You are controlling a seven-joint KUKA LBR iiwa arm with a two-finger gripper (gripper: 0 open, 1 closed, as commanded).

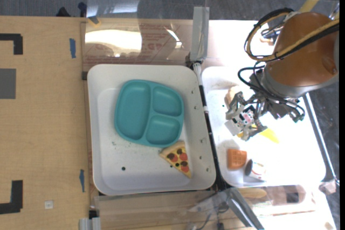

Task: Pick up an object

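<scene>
My gripper (pixel 243 125) hangs low over the left part of the right bin (pixel 302 169), under the orange-banded wrist. A small white piece with coloured dots (pixel 246 118) sits right at the gripper; whether it is held is unclear. A yellow wedge (pixel 270 136) lies just right of the gripper. An orange block (pixel 236 159) rests below it, with a small grey and white item (pixel 254 169) beside it. A beige object (pixel 233 96) peeks out above the gripper, partly hidden.
The left bin (pixel 102 169) holds a teal divided plate (pixel 149 112) and a toy pizza slice (pixel 178 158) at its lower right. A divider wall (pixel 207 126) separates the bins. Black cables (pixel 259 40) loop around the wrist. Cardboard (pixel 38 116) covers the bench on the left.
</scene>
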